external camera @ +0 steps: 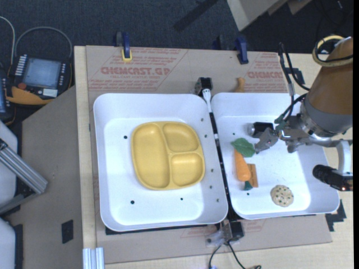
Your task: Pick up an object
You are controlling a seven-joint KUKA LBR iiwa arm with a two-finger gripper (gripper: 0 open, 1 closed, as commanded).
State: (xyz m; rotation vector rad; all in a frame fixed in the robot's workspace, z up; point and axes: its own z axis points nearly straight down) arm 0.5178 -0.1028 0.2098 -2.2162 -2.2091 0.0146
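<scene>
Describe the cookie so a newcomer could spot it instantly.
Look in the right-hand shallow white bin, near its front edge. The round tan speckled cookie lies there alone, right of the orange toy carrot; it is the only round, flat item.

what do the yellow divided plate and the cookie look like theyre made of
Yellow divided plate: looks like moulded plastic with a smooth, matte to slightly satin finish; even colour, rounded compartment ridges, soft highlights. Cookie: probably a toy, plastic or rubber, though real baked dough can't be ruled out; pale tan disc with darker specks, dull surface, too small to tell more.
</scene>
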